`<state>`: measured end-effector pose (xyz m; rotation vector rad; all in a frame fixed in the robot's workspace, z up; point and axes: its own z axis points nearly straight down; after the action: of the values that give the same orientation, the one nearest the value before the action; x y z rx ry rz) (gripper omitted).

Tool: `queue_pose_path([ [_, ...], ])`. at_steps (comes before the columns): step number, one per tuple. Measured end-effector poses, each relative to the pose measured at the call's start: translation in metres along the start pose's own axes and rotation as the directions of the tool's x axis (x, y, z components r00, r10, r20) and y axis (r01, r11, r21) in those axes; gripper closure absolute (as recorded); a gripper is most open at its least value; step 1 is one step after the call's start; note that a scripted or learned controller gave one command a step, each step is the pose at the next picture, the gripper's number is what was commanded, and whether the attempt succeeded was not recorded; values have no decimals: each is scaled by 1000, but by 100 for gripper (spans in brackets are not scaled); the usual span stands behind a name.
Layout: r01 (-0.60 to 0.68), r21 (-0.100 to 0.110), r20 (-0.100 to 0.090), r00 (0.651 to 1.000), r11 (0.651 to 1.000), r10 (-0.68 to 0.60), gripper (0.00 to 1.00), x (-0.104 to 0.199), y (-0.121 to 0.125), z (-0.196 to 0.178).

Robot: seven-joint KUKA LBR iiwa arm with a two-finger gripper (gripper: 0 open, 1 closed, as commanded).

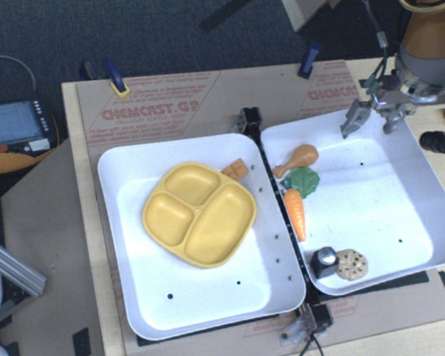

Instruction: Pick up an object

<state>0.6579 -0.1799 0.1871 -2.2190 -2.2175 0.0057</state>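
The right bin [406,208] holds a tan drumstick [298,158], a green leafy piece [303,181] and an orange carrot [294,214] along its left wall. A cookie [350,264] and a small black and silver object [324,260] lie near its front left corner. My gripper [371,119] hangs over the bin's back edge, up and to the right of the drumstick. Its two fingers are spread open with nothing between them.
The left bin [140,294] carries a yellow divided plate [200,213] with a small brown block [236,168] at its back right rim. A black clamp [249,119] sits where the bins meet. A handheld screen [10,125] rests far left.
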Motion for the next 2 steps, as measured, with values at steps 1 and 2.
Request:
queue_pose_path([
  [1,1,-4,0,1000,1000,-1,0,1,-6,43],
  [2,2,-8,4,1000,1000,-2,0,0,-4,91],
])
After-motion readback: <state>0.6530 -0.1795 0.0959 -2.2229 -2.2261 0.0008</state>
